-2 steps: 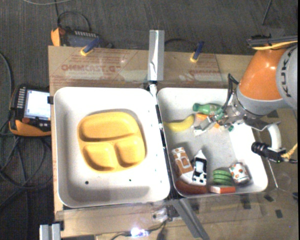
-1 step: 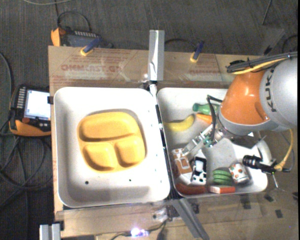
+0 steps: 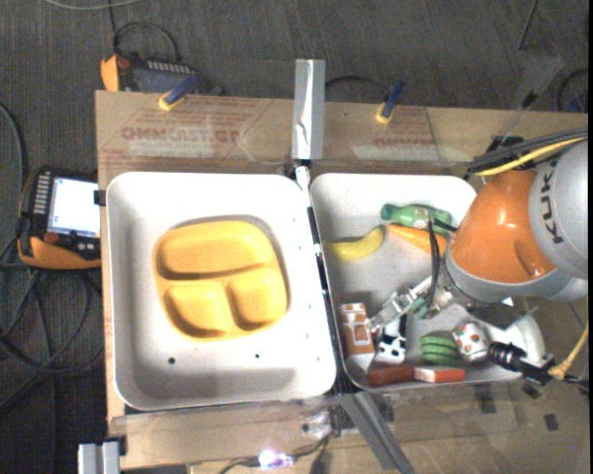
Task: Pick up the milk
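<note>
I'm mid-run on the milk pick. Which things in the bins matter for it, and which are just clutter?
For the job:
- small black-and-white cow-patterned milk carton, right bin, near the front
- gripper, just above that carton

Lying about:
- yellow three-compartment plastic tray, left bin
- yellow banana
- orange carrot
- green bottle
- small brown box
- green ribbed vegetable
- flat red-and-white packet

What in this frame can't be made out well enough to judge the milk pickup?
- Tool: finger state too small and blurred in the camera view.
- Small black-and-white milk carton: print blurred; contact with the tool unclear.
- Right white bin: the grey and orange arm hides its right part.
</note>
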You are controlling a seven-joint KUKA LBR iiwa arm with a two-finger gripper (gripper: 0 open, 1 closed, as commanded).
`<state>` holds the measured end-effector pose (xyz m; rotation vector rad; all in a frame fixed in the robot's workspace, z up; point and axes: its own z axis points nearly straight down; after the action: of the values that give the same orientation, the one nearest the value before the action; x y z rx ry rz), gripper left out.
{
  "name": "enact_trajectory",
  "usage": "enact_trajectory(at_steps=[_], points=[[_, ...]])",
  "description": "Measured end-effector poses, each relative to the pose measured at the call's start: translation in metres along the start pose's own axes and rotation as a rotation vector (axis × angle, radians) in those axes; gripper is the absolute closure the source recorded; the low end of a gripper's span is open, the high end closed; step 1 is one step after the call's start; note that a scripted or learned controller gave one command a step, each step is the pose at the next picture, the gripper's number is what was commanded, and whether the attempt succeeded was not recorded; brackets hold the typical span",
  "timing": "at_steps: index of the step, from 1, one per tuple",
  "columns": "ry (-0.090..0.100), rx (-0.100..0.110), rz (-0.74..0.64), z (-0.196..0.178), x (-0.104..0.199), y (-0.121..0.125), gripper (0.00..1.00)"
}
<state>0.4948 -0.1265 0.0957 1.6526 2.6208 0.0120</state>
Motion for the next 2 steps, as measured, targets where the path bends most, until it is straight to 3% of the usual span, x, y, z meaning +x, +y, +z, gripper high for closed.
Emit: enact_trajectory(at_steps=[1,2], points=[[0.032,0.031,0.032,-0.088,0.044,0.037,0.00],[0.034,0.031,0.016,-0.136,0.056,0.021,0.00]])
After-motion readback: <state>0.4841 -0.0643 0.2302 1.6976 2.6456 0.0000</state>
